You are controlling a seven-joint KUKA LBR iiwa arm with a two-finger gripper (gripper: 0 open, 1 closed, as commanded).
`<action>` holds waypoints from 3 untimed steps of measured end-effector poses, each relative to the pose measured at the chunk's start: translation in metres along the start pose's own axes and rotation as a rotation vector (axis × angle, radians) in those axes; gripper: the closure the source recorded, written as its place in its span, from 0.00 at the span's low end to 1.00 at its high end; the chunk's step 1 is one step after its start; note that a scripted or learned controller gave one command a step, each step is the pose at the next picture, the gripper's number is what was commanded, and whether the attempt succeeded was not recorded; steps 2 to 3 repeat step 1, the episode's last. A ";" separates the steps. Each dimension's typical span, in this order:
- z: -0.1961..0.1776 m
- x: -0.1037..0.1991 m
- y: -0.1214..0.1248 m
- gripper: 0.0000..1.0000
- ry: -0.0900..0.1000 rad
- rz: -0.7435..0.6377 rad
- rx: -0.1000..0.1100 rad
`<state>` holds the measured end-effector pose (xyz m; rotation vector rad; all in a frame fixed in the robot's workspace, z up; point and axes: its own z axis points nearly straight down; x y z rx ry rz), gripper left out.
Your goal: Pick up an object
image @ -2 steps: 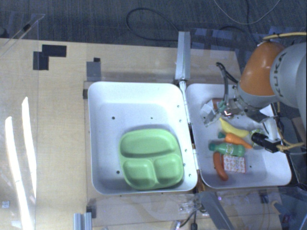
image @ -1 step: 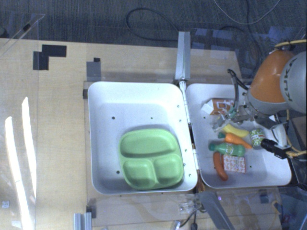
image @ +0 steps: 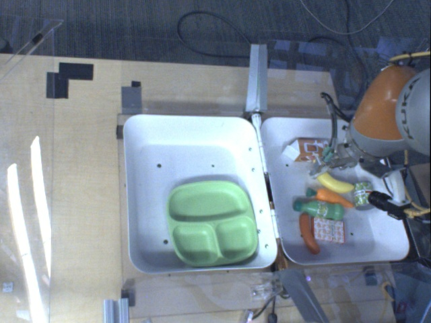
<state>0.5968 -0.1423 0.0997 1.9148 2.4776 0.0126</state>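
The right bin point(image: 397, 247) holds a yellow banana point(image: 335, 182), an orange carrot point(image: 331, 196), a green bottle point(image: 323, 210), a red sausage point(image: 309, 235), a small red-and-white packet point(image: 328, 231), a white and orange box point(image: 308, 149) and a small pale green item point(image: 362, 194). My gripper point(image: 334, 157) hangs low over the bin's far part, just above the banana and beside the box. It is too small and cluttered to read, and I see nothing clearly held in it.
A green compartment plate point(image: 212, 223) lies in the left bin point(image: 145, 180). A metal divider post point(image: 257, 79) stands between the bins at the back. The arm's orange band point(image: 378, 110) overhangs the right bin's far right corner. Cables point(image: 394, 207) run along the right rim.
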 end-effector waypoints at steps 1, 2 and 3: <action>-0.089 0.042 0.026 1.00 0.000 0.175 0.008; -0.089 0.042 0.026 1.00 0.000 0.175 0.008; -0.089 0.042 0.026 1.00 0.000 0.175 0.008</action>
